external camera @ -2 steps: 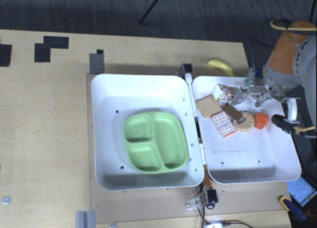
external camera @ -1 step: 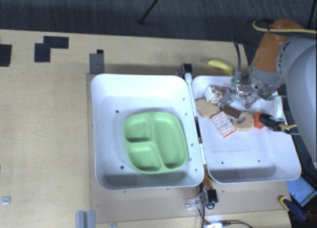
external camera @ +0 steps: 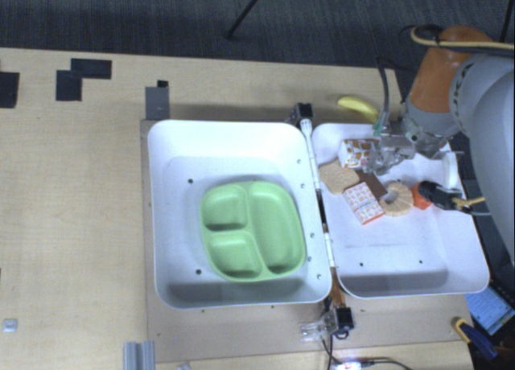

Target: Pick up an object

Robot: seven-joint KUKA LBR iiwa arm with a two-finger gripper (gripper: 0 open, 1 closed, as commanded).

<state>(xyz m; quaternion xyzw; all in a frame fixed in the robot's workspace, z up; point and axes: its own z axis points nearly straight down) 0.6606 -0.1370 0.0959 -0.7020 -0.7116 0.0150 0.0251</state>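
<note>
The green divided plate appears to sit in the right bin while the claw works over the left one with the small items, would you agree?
Not quite: the camera view shows the bins swapped. The green divided plate sits in the left bin, and the claw works over the right bin holding the small items.

Pale green divided plate (external camera: 252, 229) in a white bin (external camera: 173, 151), yellow banana (external camera: 357, 106), pale tan bench (external camera: 72, 224).

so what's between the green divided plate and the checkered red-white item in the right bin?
In the camera view, between the green plate and the checkered item: bare white floor of the left bin, then the two bins' adjoining rims. No loose object lies there.
</note>
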